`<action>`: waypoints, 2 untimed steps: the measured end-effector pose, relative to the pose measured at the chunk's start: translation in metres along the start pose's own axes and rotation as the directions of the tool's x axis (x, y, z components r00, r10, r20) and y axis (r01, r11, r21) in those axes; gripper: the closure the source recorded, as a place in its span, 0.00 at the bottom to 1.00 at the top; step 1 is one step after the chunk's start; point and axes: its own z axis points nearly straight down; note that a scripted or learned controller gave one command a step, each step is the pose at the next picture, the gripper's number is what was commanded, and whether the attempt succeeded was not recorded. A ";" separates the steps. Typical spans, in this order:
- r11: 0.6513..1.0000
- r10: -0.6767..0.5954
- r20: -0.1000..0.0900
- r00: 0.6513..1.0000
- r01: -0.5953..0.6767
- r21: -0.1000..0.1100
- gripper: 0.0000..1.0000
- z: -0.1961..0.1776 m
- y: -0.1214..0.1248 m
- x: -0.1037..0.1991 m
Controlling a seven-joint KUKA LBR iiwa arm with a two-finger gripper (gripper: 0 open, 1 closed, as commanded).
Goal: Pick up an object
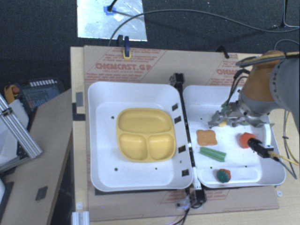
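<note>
Gripper (220,121): low in the right shallow white bin (267,175), state unclear.
Nearest: flat orange toast-shaped piece (206,137).
Advice: centre above it, descend straight.

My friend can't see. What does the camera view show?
A grey robot arm's gripper reaches into the right bin, near a tan piece, a green stick and an orange piece. The left bin holds a yellow tray.

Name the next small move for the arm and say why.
Probably lower the pincer straight onto the small yellow piece beneath it: the pincer sits low in the right bin, right at that piece, while the orange slab lies apart.
</note>
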 end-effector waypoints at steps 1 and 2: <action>1.000 0.000 0.002 1.000 0.000 -0.006 1.00 -0.014 0.002 -0.001; 1.000 -0.002 0.001 1.000 0.002 -0.007 1.00 -0.058 0.004 0.000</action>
